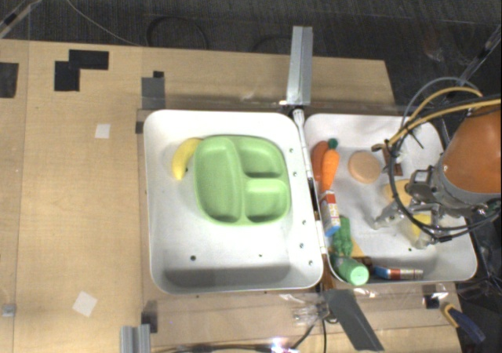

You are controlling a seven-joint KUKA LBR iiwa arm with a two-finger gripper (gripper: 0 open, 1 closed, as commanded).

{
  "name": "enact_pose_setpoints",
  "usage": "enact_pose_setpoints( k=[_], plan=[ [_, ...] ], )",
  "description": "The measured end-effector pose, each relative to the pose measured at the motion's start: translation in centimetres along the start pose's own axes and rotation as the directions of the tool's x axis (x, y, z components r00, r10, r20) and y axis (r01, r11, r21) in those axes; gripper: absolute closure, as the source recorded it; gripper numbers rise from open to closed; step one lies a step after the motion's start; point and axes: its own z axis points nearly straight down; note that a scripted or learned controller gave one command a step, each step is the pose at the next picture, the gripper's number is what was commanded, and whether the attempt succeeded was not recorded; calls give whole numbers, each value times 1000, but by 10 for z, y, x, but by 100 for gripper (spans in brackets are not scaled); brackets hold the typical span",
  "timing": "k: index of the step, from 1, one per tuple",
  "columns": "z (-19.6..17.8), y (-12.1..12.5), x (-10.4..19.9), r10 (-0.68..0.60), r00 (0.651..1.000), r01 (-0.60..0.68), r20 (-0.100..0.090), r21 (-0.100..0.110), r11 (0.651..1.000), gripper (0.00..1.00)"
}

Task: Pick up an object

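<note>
Green bottle and marker lie nearest, at seven o'clock from the end effector, whose grip state I cannot tell. Carrot sits at ten o'clock. Tan wooden counter beyond.

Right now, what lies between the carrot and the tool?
In the camera view, a tan round disc sits between the carrot and the tool.

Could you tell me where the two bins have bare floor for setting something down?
Left white bin: open floor in front of the green divided plastic tray. Right white bin: a bare patch between the orange toy carrot and the gripper; its left wall and front edge are crowded.
</note>
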Motion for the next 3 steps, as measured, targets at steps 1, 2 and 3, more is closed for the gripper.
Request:
enact_pose_setpoints(
  k=[1, 2, 3],
  plan=[
    [-1, 17, 13, 70, 998, -70, 1, 3, 998, 0],
    [-1, 22, 10, -57, 998, 57, -3, 5, 998, 0],
    [-1, 22, 9, -166, 986, 166, -2, 5, 986, 0]
  ],
)
